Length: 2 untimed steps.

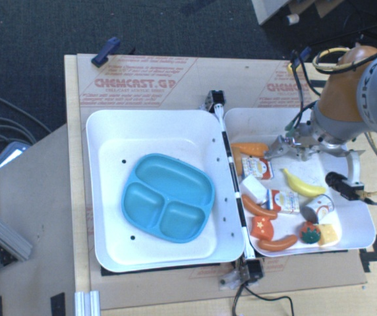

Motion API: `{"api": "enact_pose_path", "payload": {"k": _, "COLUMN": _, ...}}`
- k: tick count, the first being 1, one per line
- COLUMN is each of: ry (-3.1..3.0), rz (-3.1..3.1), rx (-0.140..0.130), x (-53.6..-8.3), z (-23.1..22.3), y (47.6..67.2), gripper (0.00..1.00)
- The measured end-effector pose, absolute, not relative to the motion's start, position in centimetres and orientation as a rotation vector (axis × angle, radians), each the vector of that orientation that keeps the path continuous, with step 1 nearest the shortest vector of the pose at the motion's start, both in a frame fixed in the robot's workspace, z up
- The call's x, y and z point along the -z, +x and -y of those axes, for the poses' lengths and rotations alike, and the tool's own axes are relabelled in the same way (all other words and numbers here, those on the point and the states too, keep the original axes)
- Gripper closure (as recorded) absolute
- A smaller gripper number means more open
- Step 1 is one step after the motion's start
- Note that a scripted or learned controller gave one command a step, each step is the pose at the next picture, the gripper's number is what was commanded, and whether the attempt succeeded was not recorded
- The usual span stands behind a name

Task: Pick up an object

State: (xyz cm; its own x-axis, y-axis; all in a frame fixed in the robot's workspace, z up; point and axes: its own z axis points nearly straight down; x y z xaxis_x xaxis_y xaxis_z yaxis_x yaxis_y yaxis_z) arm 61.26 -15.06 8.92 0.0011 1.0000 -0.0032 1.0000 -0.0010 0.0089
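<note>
My gripper (pixel 289 146) hangs over the back part of the right bin (pixel 360 224), just right of an orange carrot (pixel 250 149). Nothing shows between its tips. Below it lie a yellow banana (pixel 302 184), a red-and-white packet (pixel 258 168) and a white block (pixel 254 188). Further forward are a red sausage (pixel 259 207), a red pepper piece (pixel 262 227), a second sausage (pixel 277 243), a tin can (pixel 317 209), a cheese wedge (pixel 330 234) and a small red-and-green fruit (pixel 310 234).
A blue divided plate (pixel 167 197) rests in the left bin (pixel 103 137). A black-clipped divider (pixel 228 170) separates the bins. The grey arm with its orange band (pixel 347 91) comes in from the right, with cables trailing by the right bin's edge.
</note>
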Motion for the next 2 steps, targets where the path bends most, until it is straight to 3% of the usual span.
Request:
{"api": "enact_pose_path", "payload": {"k": 1, "ry": 2.224, "rz": -2.222, "rx": 0.002, "x": -8.41, "z": 14.21, "y": 54.45, "gripper": 0.00}}
{"api": "enact_pose_path", "payload": {"k": 2, "ry": 2.223, "rz": -2.220, "rx": -0.001, "x": -9.41, "z": 14.19, "y": 54.52, "gripper": 1.00}}
